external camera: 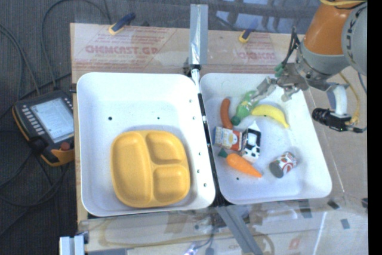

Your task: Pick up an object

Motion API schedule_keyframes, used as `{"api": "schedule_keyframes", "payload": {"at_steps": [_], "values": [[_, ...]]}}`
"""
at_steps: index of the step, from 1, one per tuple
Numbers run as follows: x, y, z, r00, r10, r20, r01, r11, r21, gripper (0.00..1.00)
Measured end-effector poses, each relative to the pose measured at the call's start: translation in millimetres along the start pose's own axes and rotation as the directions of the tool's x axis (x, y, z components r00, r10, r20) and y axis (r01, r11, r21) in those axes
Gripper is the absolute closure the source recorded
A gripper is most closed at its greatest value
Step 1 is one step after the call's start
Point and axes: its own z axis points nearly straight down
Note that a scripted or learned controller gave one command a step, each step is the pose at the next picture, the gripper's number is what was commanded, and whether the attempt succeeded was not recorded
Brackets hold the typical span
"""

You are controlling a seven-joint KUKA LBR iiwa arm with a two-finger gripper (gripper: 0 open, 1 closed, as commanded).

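The right bin [316, 182] contains seven objects, one of each: a green bottle [245, 106], a yellow banana [271, 113], a red sausage [225, 111], a small carton [226, 137], a black-and-white cow-pattern carton [252, 144], an orange carrot [243, 165], and a can [283, 163] lying on its side. The bottle, banana and sausage lie in the upper half of the bin; the two cartons are side by side at centre; the carrot and can lie in the lower half.

The gripper [279, 85] is positioned over the upper right area of this bin, just beside the upper end of the green bottle. No object is between its parts. Open or closed state: cannot be determined.

The arm [334, 27] enters from the right, its orange band above the wrist.

The left bin [95, 92] contains one yellow compartment tray [150, 168], divided into three compartments.
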Motion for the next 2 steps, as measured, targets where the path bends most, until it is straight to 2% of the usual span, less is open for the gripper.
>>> {"api": "schedule_keyframes", "payload": {"at_steps": [1,2], "values": [[-37.4,-46.6,98.4,0.999,-0.047,-0.002,0.047,0.999,-0.004,0.00],[-41.2,10.3,101.5,0.982,-0.191,0.005,0.191,0.982,-0.008,0.00]]}}
